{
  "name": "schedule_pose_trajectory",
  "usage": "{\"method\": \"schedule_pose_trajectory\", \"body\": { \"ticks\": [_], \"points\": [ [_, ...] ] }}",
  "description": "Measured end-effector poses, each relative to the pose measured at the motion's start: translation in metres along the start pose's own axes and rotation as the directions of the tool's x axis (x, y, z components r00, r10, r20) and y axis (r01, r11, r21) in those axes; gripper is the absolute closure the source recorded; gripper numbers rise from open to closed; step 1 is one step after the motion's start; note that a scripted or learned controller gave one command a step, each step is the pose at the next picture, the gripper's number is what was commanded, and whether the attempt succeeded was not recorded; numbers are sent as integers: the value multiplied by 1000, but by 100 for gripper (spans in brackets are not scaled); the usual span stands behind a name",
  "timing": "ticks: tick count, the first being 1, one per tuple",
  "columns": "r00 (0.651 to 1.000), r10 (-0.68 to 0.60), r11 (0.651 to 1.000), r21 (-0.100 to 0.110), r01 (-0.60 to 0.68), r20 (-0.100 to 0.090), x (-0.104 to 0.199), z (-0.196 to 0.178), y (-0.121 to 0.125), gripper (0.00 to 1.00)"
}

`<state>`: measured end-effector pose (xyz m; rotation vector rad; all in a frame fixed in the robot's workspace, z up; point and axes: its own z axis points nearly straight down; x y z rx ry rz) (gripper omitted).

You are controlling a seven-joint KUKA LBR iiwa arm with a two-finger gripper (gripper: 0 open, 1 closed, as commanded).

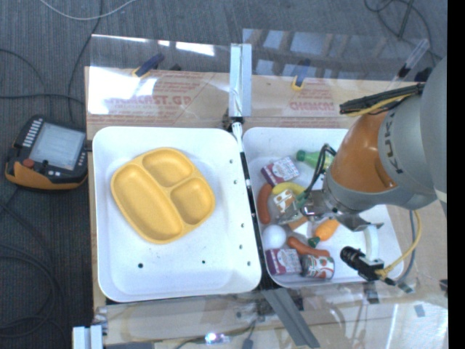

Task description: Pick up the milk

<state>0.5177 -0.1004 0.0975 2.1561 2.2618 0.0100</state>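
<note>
Milk, likely the small carton [280,170], sits in the right bin [389,249], up and left of the gripper [304,211]. From above, the gripper hangs low over a crowded pile; its opening can't be made out. Risk: it closes on the neighbouring carrot [326,229] or egg [275,236] instead, packed so tight.

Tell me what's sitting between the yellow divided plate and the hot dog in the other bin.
In the camera view, between the yellow plate and the hot dog lie bare white floor of the left bin and the two bins' adjoining rims.
</note>
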Motion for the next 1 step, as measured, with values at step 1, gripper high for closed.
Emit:
{"method": "schedule_pose_trajectory", "body": {
  "ticks": [1],
  "points": [
    [1000, -30, 999, 20, 31, -6, 42, -82, 39, 100]
  ]
}}
